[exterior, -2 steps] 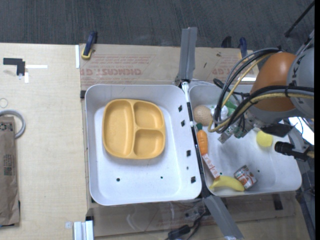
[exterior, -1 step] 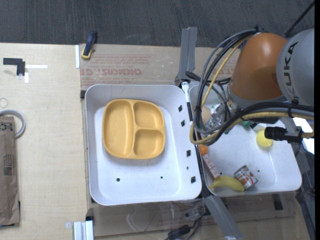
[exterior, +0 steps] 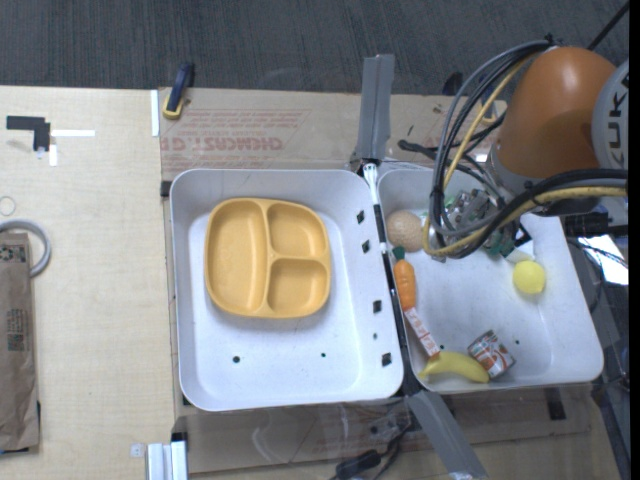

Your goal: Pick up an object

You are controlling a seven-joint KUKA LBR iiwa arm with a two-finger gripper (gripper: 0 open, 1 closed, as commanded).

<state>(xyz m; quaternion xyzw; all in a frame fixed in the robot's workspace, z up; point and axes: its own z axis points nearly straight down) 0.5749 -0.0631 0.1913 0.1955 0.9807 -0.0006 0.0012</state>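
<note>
The right bin (exterior: 560, 363) holds a beige egg-like ball (exterior: 404, 230), an orange carrot (exterior: 405, 283), a yellow lemon (exterior: 529, 278), a yellow banana (exterior: 455, 368), a small red-and-white can (exterior: 492, 354) and a green item (exterior: 500, 249) partly under the arm. The arm's orange band (exterior: 555, 108) hangs over the bin's back part, and the gripper (exterior: 468, 218) sits low among cables, just right of the beige ball. Cables hide its fingertips.
The left bin (exterior: 200, 368) carries a yellow divided plate (exterior: 268, 258). A grey divider bar (exterior: 376, 118) runs between the bins at the back. A brown paper bag (exterior: 18, 338) lies on the bench at far left.
</note>
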